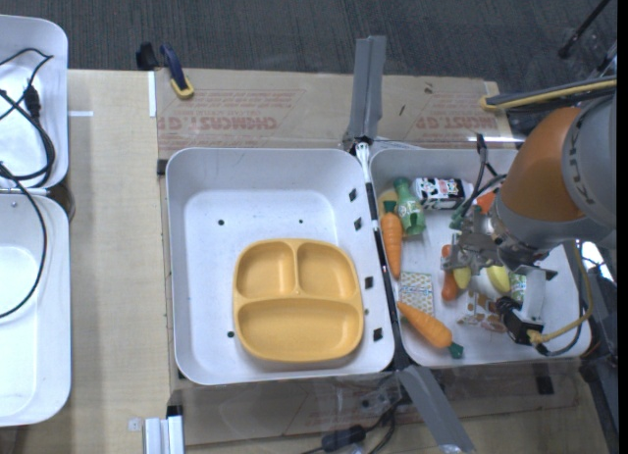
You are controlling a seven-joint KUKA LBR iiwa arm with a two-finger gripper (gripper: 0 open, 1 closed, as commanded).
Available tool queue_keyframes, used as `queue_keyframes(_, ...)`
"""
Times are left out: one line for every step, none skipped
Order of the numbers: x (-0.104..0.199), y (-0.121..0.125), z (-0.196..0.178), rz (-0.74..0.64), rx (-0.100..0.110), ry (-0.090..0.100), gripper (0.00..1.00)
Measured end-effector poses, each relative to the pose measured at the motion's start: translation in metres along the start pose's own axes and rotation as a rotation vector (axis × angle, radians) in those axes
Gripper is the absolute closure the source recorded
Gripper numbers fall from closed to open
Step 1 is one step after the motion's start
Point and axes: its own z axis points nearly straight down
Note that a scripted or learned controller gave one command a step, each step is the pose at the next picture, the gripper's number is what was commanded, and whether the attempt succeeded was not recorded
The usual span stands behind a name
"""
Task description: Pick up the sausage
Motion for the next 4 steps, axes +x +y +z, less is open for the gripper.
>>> queue_keyframes(-0.001,0.000,-0.009,0.004,0.002,-0.001,1.00)
queue_keyframes(0.001,-0.054,0.008,0.160,-0.004,0.001,1.00)
queue_keyframes(0.074,-0.014,-0.089,0.306,0.003,-0.003,1.00)
queue_keyframes(0.074,-0.014,-0.089,0.307,0.003,-0.003,0.00)
